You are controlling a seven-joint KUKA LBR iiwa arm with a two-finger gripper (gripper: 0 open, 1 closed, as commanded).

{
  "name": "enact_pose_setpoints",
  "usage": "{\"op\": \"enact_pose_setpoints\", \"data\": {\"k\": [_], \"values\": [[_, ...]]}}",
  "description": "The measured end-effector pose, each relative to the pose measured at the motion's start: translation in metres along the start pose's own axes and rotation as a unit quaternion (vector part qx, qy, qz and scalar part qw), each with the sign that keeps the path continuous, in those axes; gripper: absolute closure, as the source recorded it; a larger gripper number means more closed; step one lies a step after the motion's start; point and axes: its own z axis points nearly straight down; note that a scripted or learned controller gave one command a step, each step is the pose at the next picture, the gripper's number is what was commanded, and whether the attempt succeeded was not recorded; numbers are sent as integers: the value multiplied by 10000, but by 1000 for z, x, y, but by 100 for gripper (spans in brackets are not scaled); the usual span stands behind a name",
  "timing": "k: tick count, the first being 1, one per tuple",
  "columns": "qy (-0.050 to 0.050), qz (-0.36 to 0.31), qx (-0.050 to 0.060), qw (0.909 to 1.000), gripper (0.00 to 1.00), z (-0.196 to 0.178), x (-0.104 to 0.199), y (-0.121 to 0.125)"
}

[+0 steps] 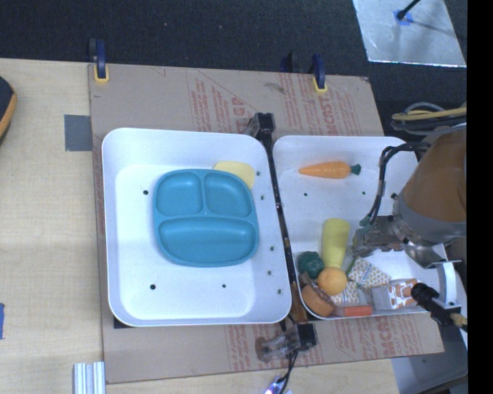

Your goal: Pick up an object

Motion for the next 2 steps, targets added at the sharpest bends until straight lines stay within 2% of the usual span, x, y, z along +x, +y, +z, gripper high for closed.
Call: {"op": "enact_pose_setpoints", "data": {"k": [1,2], "values": [[0,0,1,10000,0,0,0,0],[23,-45,-56,10000,0,-95,84,54]]}}
